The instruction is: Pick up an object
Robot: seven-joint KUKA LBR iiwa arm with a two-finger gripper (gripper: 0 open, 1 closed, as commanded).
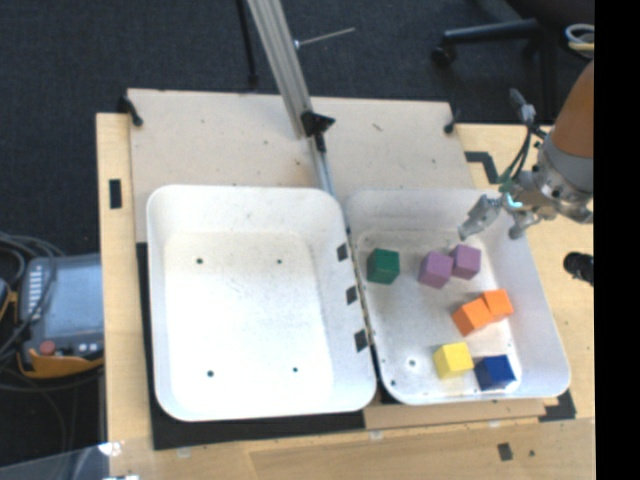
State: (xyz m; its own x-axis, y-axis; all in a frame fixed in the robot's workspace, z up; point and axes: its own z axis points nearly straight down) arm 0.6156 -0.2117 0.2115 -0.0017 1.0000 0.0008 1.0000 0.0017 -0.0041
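The right bin (pixel 400 208) holds several cubes. A green cube (pixel 383 265) lies near its left wall, and two purple cubes (pixel 435 269) (pixel 466 260) touch each other in the middle. Two orange cubes (pixel 472 316) (pixel 497 303) sit side by side below them. At the bin's front are a yellow cube (pixel 453 358) and a blue cube (pixel 495 371). My gripper (pixel 497 218) hangs above the bin's back right part, up and to the right of the purple cubes. It is open, with nothing between its fingers.
The left bin (pixel 250 298) lies beside the right one, with a black divider (pixel 352 293) between them. A slanted metal rail (pixel 285 58) rises from the bench behind the bins. A grey device (pixel 60 313) sits off the bench to the left.
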